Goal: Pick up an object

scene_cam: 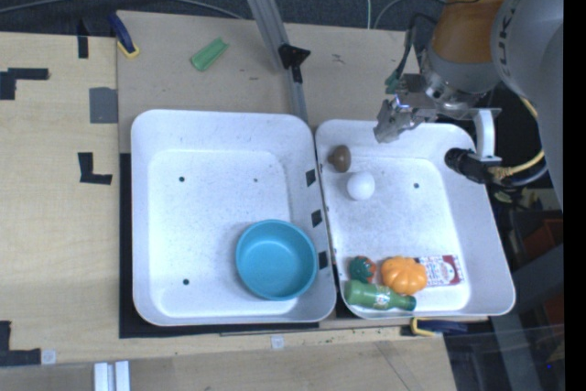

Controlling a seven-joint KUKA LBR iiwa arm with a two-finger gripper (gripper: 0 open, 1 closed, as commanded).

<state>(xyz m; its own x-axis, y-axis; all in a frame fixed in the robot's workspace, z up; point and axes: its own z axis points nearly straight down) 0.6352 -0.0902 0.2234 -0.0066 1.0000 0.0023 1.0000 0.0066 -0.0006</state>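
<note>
My gripper (392,125) hangs over the far edge of the right bin (476,224), its fingers pointing down and left with nothing seen between them. A brown round object (340,157) lies at the bin's far left corner, with a white ball (361,187) just in front of it. At the near edge sit an orange round fruit (403,274), a green object (378,295), a small red and green piece (362,268) and a red and white packet (445,270).
A blue bowl (276,258) sits in the near right part of the left bin (183,197). A grey pole (263,0) slants across the bench behind the bins. A green block (209,54) lies on the bench at the far left.
</note>
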